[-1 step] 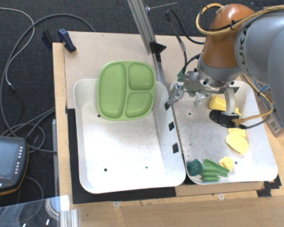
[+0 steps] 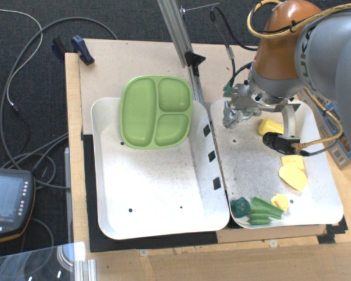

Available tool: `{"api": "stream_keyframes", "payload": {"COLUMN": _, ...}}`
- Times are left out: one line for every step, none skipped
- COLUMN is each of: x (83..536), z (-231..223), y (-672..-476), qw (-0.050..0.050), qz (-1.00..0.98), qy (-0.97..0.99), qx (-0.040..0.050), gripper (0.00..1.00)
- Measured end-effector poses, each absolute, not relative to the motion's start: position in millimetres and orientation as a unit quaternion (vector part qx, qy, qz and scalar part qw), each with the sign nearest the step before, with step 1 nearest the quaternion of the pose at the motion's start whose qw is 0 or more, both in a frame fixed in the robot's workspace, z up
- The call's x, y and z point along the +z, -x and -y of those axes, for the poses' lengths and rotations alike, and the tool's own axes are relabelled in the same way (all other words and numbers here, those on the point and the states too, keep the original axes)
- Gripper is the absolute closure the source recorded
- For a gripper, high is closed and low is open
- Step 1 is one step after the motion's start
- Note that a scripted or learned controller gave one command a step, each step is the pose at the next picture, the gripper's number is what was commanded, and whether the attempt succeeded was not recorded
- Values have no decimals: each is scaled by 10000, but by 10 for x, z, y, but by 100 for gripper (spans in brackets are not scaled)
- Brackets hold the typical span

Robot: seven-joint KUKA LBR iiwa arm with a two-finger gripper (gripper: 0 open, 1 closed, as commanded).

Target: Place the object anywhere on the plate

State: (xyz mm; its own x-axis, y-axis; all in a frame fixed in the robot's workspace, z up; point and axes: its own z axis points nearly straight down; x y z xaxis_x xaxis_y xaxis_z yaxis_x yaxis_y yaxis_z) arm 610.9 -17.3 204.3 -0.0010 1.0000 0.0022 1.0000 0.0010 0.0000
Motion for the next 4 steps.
{"api": "stream_keyframes", "payload": {"x": 2035, "z": 174, "y": -6107, "qw": 11, "qz": 7072, "qy": 7070, "qx": -3, "gripper": 0}}
{"api": "stream_keyframes", "payload": {"x": 2150, "z": 169, "y": -6116, "qw": 3, "qz": 7074, "qy": 7068, "qx": -17, "gripper": 100}}
{"api": "stream_keyframes", "payload": {"x": 1914, "z": 145, "y": -6165, "qw": 17, "qz": 7075, "qy": 7067, "qx": 15, "gripper": 100}}
{"api": "stream_keyframes", "payload": {"x": 1929, "z": -12, "y": -5898, "qw": 23, "qz": 7078, "qy": 7064, "qx": 12, "gripper": 100}}
